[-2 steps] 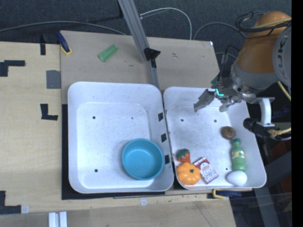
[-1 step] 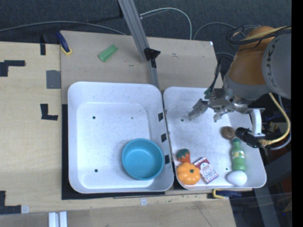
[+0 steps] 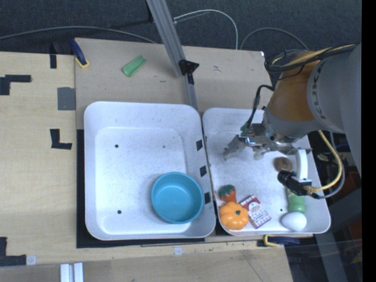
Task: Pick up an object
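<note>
The pincer [image 3: 242,144] hovered spread and empty over the right bin [image 3: 226,122]; still the approach step, needing descent onto the orange pumpkin [image 3: 234,215] below

Bins [image 3: 100,157]: white, finely speckled. Bowl [image 3: 176,197]: blue. Pumpkin [image 3: 234,216]: orange. Carrot [image 3: 227,193]: orange, green top. Card [image 3: 256,211]: red and white. Egg [image 3: 294,221]: white. Block [image 3: 133,66]: green. Arm [image 3: 329,93]: grey, orange band. Bench [image 3: 35,175]: tan, black tape marks.

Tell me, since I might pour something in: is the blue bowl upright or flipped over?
Upright: the blue bowl in the left bin shows its open hollow facing up.
</note>
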